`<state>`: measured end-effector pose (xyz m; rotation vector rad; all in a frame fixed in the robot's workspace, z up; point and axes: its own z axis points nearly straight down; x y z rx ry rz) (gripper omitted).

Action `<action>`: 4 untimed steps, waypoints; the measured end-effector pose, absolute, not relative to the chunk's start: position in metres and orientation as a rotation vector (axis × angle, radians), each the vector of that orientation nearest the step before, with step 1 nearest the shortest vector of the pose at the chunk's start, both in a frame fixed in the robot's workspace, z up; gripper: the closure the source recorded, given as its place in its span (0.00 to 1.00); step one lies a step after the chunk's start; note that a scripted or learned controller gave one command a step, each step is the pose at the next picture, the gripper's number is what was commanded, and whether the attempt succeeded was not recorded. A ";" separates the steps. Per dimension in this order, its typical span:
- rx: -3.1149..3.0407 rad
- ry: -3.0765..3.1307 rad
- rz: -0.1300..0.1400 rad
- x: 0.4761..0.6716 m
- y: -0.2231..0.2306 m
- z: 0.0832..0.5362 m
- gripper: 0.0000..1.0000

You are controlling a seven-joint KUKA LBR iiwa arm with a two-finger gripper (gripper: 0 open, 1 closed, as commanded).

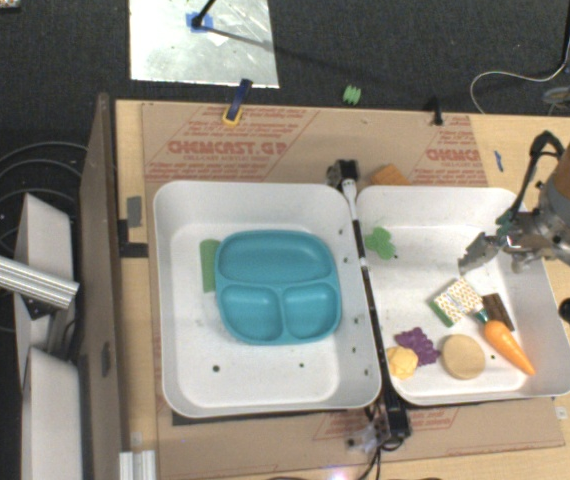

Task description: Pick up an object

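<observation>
I see the gripper (pixel 477 252) hovering over the right bin (pixel 420 298), above the patterned block (pixel 457 300). Carrot (pixel 508 345), bread roll (pixel 463 356) and purple grapes (pixel 420 344) lie near the front wall. Left bin (pixel 180 298) holds a teal divided tray (pixel 277 285).

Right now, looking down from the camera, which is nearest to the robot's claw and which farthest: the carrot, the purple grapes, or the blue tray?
Measured from the gripper over the right bin:
1. Carrot, near that bin's right front corner.
2. Purple grapes, at the right bin's front, toward the divider.
3. Blue tray, in the middle of the left bin.
</observation>
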<state>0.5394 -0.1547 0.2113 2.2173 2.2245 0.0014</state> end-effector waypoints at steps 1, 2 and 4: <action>2.205 2.217 0.004 0.542 -0.131 0.083 0.00; 2.203 2.208 0.017 0.546 -0.133 0.102 1.00; 2.216 2.219 0.003 0.573 -0.207 0.270 1.00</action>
